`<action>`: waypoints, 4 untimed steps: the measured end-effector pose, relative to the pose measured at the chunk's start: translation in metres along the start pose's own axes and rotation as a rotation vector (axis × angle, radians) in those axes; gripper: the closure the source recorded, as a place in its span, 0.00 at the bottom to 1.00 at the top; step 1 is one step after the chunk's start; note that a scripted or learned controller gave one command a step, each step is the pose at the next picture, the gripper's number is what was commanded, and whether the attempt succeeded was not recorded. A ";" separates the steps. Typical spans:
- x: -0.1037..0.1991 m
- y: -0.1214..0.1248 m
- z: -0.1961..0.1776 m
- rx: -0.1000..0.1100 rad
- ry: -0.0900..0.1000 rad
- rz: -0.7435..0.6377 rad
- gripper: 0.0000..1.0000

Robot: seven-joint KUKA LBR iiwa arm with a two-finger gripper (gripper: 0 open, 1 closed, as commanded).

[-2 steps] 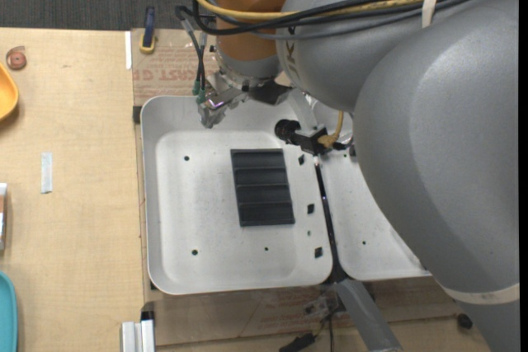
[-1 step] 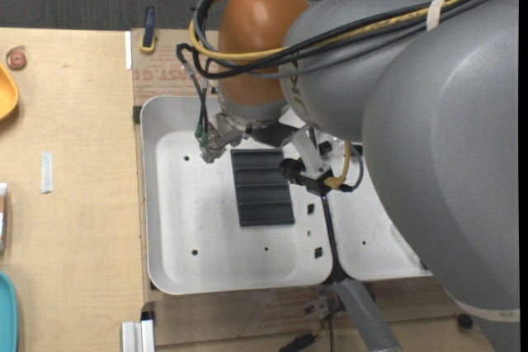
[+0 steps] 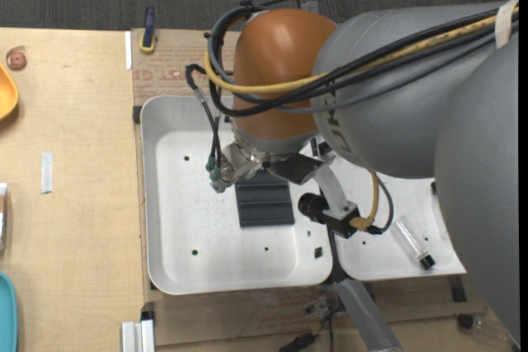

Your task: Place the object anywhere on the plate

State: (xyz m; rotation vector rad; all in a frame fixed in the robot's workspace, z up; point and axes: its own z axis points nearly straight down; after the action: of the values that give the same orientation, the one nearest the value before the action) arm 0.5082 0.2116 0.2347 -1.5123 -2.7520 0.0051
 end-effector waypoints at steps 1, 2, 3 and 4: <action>0.000 0.000 0.000 0.000 0.000 0.001 0.00; -0.003 0.000 -0.008 0.002 -0.001 0.005 1.00; -0.020 0.026 -0.085 -0.003 -0.002 -0.265 1.00; 0.009 0.004 -0.059 -0.002 -0.001 -0.595 1.00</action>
State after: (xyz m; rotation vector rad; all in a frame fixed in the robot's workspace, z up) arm 0.5073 0.2214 0.2932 -0.6397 -3.0751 0.0024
